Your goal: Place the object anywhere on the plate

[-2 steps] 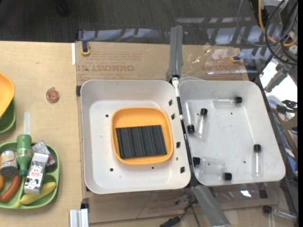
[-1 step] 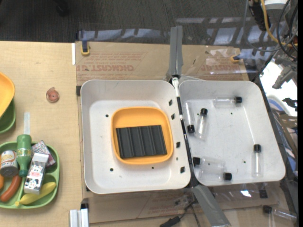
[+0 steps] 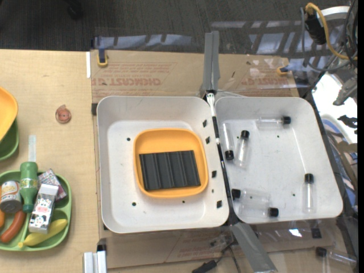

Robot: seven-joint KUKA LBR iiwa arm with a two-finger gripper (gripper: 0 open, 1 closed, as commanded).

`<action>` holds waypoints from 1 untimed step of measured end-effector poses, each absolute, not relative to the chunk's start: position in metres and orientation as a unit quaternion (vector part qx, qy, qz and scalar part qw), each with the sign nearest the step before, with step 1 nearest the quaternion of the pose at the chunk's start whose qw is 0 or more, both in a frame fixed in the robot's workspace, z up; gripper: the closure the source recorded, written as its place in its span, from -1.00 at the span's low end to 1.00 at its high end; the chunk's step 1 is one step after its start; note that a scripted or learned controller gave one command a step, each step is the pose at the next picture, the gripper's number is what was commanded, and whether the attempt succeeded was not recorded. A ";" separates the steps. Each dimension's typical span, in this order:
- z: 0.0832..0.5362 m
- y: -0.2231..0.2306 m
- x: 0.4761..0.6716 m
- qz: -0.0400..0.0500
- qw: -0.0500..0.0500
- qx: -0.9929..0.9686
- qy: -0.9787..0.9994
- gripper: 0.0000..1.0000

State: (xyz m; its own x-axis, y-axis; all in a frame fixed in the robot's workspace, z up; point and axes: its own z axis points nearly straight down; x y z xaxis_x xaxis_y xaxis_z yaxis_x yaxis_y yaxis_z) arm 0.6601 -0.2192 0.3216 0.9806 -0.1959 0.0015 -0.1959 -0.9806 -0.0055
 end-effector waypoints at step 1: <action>0.330 -0.219 0.660 -0.001 0.003 -0.995 0.098 -1.00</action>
